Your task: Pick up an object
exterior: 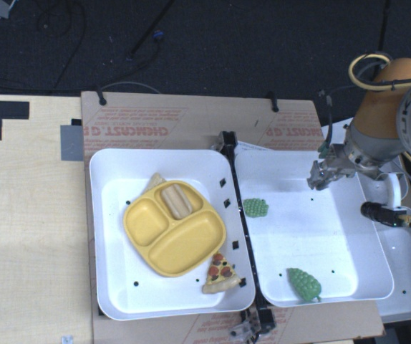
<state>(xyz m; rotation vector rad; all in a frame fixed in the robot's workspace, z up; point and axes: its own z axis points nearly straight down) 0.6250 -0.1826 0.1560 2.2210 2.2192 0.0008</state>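
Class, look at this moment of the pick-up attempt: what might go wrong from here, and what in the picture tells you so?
1. The gripper hangs over bare floor in the right bin, apart from both green pieces, so closing here would likely grab nothing.
2. The round green piece lies close to the divider; a finger may strike it.
3. The long green piece sits near the front wall, leaving little room.

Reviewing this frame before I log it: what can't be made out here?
- Gripper, camera view: small and dark, so its finger state is unreadable.
- Item under the yellow divided plate: a pale corner pokes out at the top; the plate hides the rest.
- Hot dog on the plate: blurred, identity uncertain.
- Arm: cut off by the right edge.
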